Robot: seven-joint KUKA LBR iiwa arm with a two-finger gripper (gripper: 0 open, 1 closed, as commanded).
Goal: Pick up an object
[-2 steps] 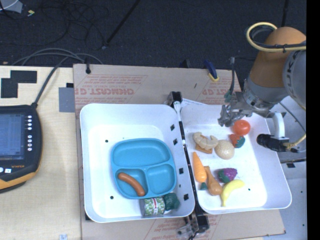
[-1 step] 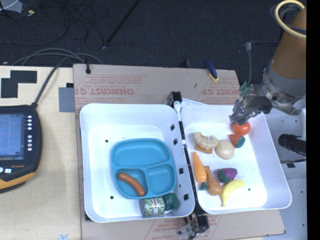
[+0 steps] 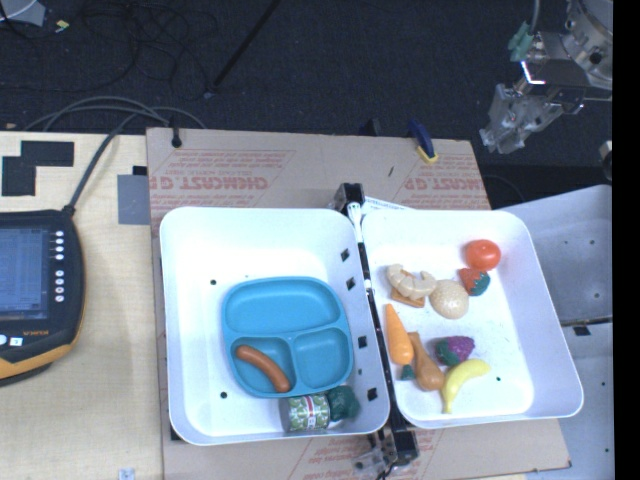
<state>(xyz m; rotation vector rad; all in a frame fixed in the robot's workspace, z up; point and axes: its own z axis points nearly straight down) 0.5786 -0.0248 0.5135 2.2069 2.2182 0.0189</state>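
Note:
My gripper (image 3: 510, 128) hangs high at the upper right, above the far edge of the bench and beyond the right bin (image 3: 545, 268). Nothing shows between its fingers. In the right bin lie a red tomato (image 3: 482, 254), a beige mushroom (image 3: 410, 284), a pale round piece (image 3: 449, 300), an orange carrot (image 3: 399, 335), a purple toy (image 3: 455, 348), a tan piece (image 3: 426, 367) and a yellow banana (image 3: 463, 378). The left bin (image 3: 200, 248) holds a blue divided plate (image 3: 285, 333) with a sausage (image 3: 263, 367) in it, and a can (image 3: 306, 412) lying by a dark green piece (image 3: 344, 402).
A teach pendant (image 3: 35, 288) rests on the bench at the left. Cables run across the dark floor at the back. A blue and yellow clip (image 3: 424, 141) sits on the cardboard behind the right bin.

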